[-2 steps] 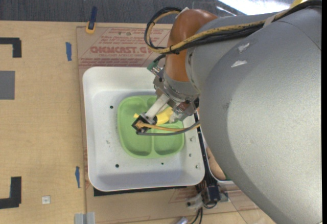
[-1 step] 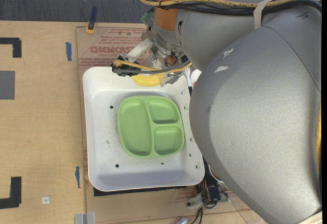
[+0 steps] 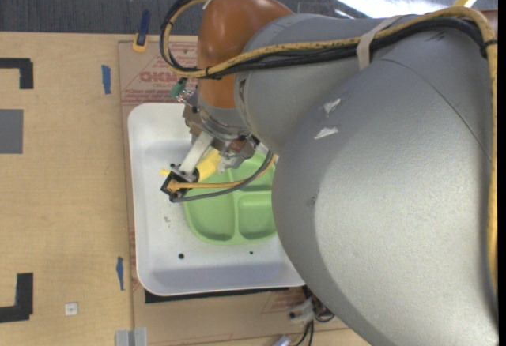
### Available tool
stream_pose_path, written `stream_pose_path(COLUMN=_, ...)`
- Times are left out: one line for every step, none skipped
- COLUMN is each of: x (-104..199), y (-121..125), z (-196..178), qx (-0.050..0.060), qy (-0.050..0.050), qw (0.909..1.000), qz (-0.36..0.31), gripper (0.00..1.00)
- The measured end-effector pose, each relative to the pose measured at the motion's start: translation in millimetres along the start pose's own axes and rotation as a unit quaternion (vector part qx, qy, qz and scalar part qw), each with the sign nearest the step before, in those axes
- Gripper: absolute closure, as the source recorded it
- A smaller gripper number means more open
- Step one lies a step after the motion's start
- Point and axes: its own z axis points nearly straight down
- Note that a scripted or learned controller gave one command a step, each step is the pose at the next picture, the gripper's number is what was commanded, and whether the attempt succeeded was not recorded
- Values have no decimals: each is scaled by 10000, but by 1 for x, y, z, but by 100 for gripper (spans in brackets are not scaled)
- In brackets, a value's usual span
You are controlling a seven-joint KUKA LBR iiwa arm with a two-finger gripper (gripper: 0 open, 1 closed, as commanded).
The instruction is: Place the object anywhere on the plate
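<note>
the claw hangs over the light green divided plastic plate in the shallow white bin; whether it grips anything cannot be told.

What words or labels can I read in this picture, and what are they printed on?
Red lettering on the cardboard sheet behind the white bin: too blurred to read.
Green plate, the bin and the grey arm: no writing that I can see.
</note>
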Motion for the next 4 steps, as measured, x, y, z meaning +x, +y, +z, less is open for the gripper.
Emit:
stream_pose_path(x=1, y=1, z=-13, qx=-17, qy=-2, qw=10000, qz=-28, gripper=100)
stream_pose_path(x=24, y=74, z=-130, qx=-89, qy=61, qw=9976, qz=-685, gripper=100)
stream_pose_path(x=24, y=35, z=-10, qx=3, qy=-23, qw=9998, qz=-217, gripper=100)
stream_pose_path(x=16, y=24, z=53, qx=-7, qy=-11, qw=9999, qz=-135, gripper=100)
